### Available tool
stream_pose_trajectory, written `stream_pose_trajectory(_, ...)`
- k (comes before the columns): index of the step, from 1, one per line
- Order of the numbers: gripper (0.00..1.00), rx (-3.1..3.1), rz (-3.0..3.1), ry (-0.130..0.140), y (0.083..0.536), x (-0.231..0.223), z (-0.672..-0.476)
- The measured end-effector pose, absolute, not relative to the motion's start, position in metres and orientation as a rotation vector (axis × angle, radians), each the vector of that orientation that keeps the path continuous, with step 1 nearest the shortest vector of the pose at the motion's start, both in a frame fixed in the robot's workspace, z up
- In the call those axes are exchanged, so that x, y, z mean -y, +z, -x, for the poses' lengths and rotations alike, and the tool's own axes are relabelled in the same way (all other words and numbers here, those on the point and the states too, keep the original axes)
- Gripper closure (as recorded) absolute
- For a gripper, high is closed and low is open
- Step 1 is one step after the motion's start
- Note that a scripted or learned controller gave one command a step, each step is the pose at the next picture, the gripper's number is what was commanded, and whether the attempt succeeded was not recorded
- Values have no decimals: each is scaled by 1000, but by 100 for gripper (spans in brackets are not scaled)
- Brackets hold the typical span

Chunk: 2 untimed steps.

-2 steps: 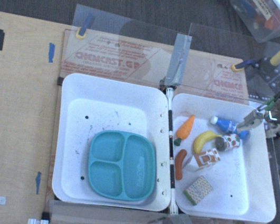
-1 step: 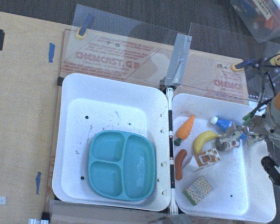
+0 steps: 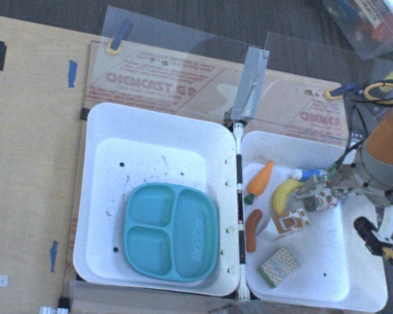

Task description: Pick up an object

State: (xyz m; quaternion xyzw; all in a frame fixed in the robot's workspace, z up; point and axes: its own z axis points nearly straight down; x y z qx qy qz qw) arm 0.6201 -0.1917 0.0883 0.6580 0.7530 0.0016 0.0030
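Camera view has the banana [image 3: 284, 196] lying in the right bin [image 3: 361, 290], toward that bin's far left part, with the gripper [image 3: 316, 194] just beside its right side, low over the bin floor. Whether the fingers are wide or narrow I cannot tell; the metal parts there blur together, and nothing shows clearly between them. A small brown-and-white box [image 3: 292, 223] lies just below the banana, touching or nearly so. A carrot [image 3: 260, 178] lies by the bin's left wall, a sausage [image 3: 252, 230] further along that wall toward the near edge, and a sponge [image 3: 278, 266] near the bin's near-left corner. The left bin [image 3: 99, 173] holds a teal tray [image 3: 170, 233] toward its near right corner. Both bins sit on the desk [image 3: 15, 158].

The step in hand looks like the approach or the close on something, probably the banana. The next move calls for centring over one item, clear of the box, and closing firmly before lifting.
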Motion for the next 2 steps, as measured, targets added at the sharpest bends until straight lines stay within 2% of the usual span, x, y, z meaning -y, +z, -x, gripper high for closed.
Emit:
stream_pose_trajectory(1, 100, -2356, -2061, 8, 100, 193, -621)
stream_pose_trajectory(2, 100, -2315, -2120, 1, 190, 148, -639)
